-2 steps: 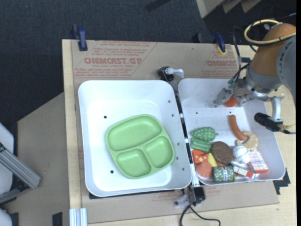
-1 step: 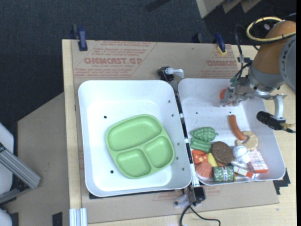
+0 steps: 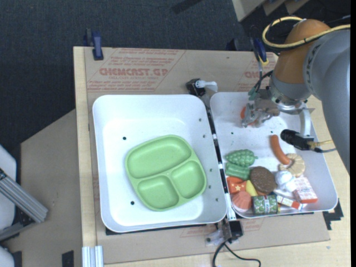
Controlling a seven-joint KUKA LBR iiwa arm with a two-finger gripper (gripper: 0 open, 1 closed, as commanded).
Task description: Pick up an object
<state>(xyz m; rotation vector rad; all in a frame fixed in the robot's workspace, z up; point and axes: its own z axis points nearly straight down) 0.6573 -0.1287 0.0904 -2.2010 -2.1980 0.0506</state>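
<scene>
Gripper [image 3: 257,115] low in the right bin's [image 3: 328,177] upper part, seemingly beside a small orange-red object [image 3: 243,112], finger state impossible to tell; a clean pick needs that piece centred between the fingers before lifting

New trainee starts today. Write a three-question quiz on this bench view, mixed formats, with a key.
1. True or false: the green tray lies in the left bin.
2. Multiple choice: where does the tool hang? A) over the green tray; B) over the far end of the right bin; C) outside both bins.
3. Fill in: the pile of toy food sits at the ____ end of the right bin, the end closest to the camera.

Key: 1 true; 2 B; 3 near.
</scene>
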